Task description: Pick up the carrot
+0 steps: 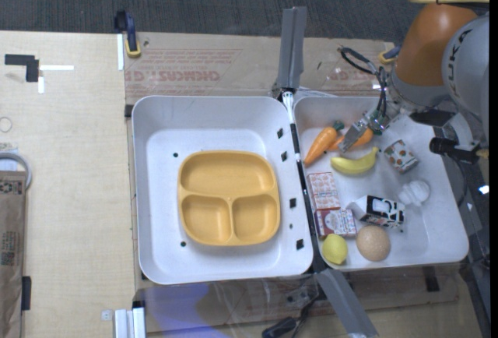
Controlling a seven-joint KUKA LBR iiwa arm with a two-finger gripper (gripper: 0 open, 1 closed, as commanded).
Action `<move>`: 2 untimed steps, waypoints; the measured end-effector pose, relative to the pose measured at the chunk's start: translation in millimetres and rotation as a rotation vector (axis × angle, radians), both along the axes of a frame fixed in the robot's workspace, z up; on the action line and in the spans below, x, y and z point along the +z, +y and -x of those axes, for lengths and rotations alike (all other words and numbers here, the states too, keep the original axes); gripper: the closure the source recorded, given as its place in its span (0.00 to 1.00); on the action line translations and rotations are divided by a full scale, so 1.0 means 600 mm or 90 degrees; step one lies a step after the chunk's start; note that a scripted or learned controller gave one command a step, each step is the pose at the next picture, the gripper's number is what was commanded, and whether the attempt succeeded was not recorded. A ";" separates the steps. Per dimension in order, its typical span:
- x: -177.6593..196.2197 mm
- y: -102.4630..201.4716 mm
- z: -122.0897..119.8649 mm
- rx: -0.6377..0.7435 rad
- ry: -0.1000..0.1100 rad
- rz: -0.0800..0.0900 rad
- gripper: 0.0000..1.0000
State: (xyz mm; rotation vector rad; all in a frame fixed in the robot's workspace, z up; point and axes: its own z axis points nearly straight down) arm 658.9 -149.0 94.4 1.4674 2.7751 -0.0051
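The carrot (pixel 320 145), orange with a green top, lies tilted in the right bin's (pixel 443 251) far left part, close to the divider. My gripper (pixel 366 127) hangs just right of it, low over the bin. A second small orange piece (pixel 357 139) lies right under the gripper's tip, and I cannot tell whether they touch. The carrot itself lies apart from the gripper, on the bin floor.
A banana (pixel 354 163) lies just in front of the carrot. Around it are a patterned box (pixel 398 156), a white lump (pixel 416 191), a black-and-white carton (pixel 384 209), two red-and-white packets (pixel 323 188), a lemon (pixel 334 249) and a brown egg (pixel 373 243). A yellow divided plate (pixel 229 196) sits in the left bin (pixel 156 173).
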 end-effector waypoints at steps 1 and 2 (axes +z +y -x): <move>0.017 0.001 -0.002 -0.001 -0.004 0.000 1.00; 0.227 0.139 -0.001 0.026 -0.001 -0.002 1.00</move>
